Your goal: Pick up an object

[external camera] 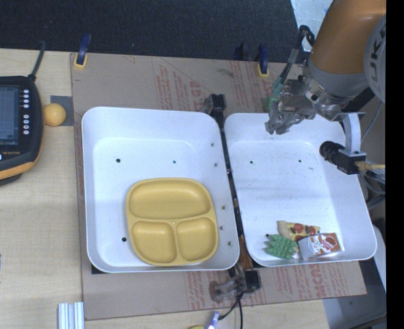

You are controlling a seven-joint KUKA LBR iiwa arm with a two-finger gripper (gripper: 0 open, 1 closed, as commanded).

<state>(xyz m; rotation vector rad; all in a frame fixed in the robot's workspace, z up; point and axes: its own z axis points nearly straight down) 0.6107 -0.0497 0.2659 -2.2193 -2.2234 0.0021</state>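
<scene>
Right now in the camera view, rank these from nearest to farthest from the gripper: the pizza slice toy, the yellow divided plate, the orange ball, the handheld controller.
Measured from the gripper, at the far edge of the right bin:
1. Pizza slice toy, right bin's near side.
2. Yellow divided plate, left bin.
3. Orange ball, left of the bins.
4. Handheld controller, far left edge.

two white bins [106,125] [352,204]; one yellow divided plate [171,219]; three small items: one pizza slice toy [296,229], one green leafy toy [280,247], one red-and-white packet [321,245].

Pale wooden bench [24,218] under brown cardboard sheet [154,81], dark carpeted floor [133,9] beyond.
</scene>
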